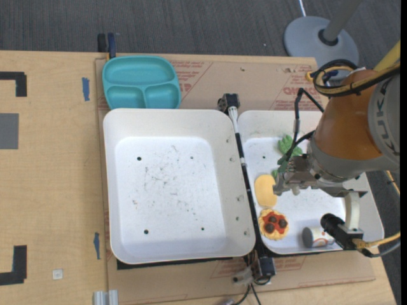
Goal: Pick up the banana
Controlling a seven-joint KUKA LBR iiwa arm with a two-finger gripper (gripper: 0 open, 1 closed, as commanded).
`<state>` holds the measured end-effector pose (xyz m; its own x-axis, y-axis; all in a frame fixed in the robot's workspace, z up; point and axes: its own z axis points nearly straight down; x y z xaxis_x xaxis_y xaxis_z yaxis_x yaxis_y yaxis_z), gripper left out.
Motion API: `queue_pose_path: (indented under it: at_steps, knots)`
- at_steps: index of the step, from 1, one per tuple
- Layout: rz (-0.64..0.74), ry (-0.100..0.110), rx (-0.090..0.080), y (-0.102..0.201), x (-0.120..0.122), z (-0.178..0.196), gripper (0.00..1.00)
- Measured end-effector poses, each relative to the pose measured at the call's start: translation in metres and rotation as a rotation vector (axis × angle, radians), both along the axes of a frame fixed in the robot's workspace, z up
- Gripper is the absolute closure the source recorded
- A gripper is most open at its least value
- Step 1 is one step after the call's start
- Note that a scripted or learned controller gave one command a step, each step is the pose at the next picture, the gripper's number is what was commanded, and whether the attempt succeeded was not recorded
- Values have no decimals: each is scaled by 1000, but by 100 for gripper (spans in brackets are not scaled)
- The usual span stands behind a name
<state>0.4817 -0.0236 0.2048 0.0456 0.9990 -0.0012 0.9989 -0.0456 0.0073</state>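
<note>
Risk first: the grey arm's two-finger gripper [284, 182] sits low in the right-hand shallow white bin [331, 122], just beside the pale yellow rounded piece of toy food [265, 190] by the bin's left wall, which looks like the banana seen end-on, though the shape is too blobby to be sure; fingers are buried under the wrist body, so whether they are wide, narrow or closed on anything can't be told

Likely failures:
- the yellow piece lies close to the bin's left wall, so one finger may hit the wall or nudge the piece away instead of straddling it
- smooth rounded plastic could squirt out of a closing pinch
- the small round tart with red and dark berries [274, 225] lies just below it, and the green leafy toy [289, 146] just above the gripper; either could get caught or dragged
- the grey-and-white cup-like item [314, 237] is farther off, low risk

Writing: red print on the brown cardboard sheet [254, 75] under the bins, too small to read; partial letters on the arm's grey casing [385, 116], cut off and not legible; no readable brand
</note>
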Motion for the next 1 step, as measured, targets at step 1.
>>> queue_pose_path:
  at_steps: [1]
  knots:
    - [1,-3,-1,0,1,10,100]
